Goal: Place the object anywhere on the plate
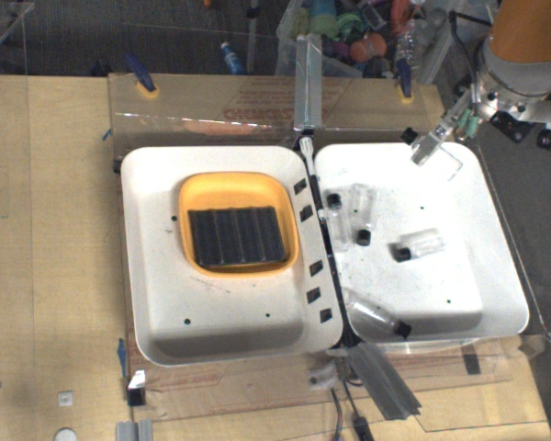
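An orange-yellow plate (237, 185) lies in the left bin (156, 274). A black ribbed slab (237, 235) rests flat on it and covers most of its floor. Several clear vials with black caps lie in the right bin (468, 246): one near the divider (334, 199), one beside it (361, 220), one in the middle (415, 246) and one at the front edge (378, 318). My gripper (429, 147) hangs over the right bin's back edge, far from the plate. A faint clear shape (451, 158) sits just beside its tip; whether it is held is unclear.
A metal divider (314, 237) with black clips runs between the two bins. A clear crate of coloured toys (367, 12) stands behind the bench. The wooden benchtop (46, 246) surrounds the bins on the left.
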`<state>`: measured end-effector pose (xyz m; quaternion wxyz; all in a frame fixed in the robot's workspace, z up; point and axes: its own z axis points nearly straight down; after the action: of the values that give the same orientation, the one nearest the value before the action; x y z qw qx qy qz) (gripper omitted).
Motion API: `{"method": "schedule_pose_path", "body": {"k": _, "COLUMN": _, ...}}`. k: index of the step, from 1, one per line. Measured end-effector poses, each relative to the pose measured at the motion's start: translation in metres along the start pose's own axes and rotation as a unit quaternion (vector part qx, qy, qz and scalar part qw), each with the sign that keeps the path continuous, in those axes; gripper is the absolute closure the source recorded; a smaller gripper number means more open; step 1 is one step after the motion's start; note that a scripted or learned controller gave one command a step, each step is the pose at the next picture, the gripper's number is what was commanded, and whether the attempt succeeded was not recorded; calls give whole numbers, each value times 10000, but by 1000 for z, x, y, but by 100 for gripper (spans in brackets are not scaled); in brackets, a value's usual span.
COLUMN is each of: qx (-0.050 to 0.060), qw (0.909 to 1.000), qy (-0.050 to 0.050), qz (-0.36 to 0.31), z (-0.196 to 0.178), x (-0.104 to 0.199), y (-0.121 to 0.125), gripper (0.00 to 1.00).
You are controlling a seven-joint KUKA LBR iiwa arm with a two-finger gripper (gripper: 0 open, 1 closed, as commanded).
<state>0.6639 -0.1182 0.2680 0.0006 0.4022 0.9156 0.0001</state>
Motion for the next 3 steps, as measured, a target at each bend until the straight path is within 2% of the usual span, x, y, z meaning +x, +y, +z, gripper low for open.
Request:
{"method": "schedule_pose_path", "body": {"k": 1, "qx": -19, "qw": 9969, "qy": -27, "qz": -792, "z": -20, "x": -11, "y": -8, "gripper": 100}}
{"method": "schedule_pose_path", "body": {"k": 2, "qx": -17, "qw": 9911, "qy": -31, "qz": -1331, "z": -140, "x": -43, "y": -48, "gripper": 100}}
{"method": "schedule_pose_path", "body": {"k": 3, "qx": -17, "qw": 9819, "qy": -43, "qz": -1894, "z": -169, "x": -70, "y": -80, "gripper": 100}}
